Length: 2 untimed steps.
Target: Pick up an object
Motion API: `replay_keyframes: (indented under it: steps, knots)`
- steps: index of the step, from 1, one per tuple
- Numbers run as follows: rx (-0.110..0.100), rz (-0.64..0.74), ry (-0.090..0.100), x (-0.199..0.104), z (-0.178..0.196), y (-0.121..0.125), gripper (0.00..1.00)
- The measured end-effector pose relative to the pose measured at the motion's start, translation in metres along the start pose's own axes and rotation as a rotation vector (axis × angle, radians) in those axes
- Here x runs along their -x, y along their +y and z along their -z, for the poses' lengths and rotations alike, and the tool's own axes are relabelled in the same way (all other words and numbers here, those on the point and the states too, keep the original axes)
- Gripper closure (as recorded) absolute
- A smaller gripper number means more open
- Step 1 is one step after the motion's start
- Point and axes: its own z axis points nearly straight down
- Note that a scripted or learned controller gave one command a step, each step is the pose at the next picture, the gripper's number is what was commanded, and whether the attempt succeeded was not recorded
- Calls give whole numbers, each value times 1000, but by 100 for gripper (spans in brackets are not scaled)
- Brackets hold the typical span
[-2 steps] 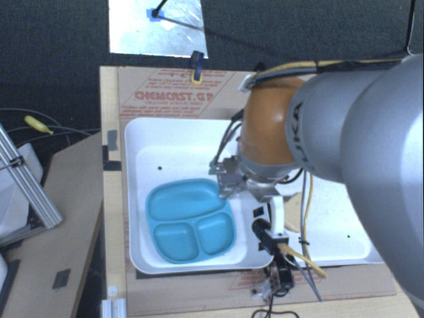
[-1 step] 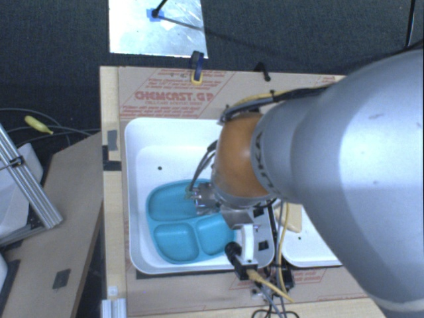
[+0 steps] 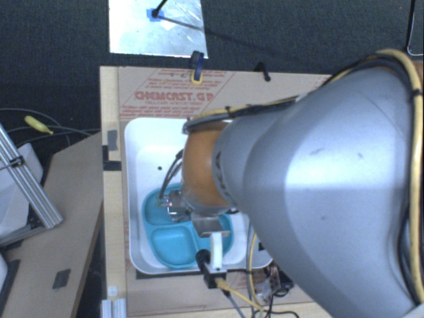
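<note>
While the grey arm's hand is lowered into the shallow white bin, a blue divided plastic tray lies directly beneath it; its rim should be targeted squarely. Closure cannot be told.

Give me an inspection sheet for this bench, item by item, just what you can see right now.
Surface: bench top printed with red lettering, bearing a white bin.
Job's things: blue divided tray lying in the white bin.
Clutter: blue and yellow clip at the far edge.
Grippers: gripper low over the blue divided tray; jaws hidden by the arm.
Cables: yellow cable trailing off the near edge.
Surroundings: dark carpet, shiny sheet, aluminium frame.
</note>
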Motion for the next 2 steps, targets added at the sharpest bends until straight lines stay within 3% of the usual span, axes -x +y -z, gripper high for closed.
replay_keyframes:
  steps: [1, 2]
  knots:
    - [-4, 0, 1, -14, 150, 108, 100]
    - [-38, -5, -7, 11, 105, 40, 100]
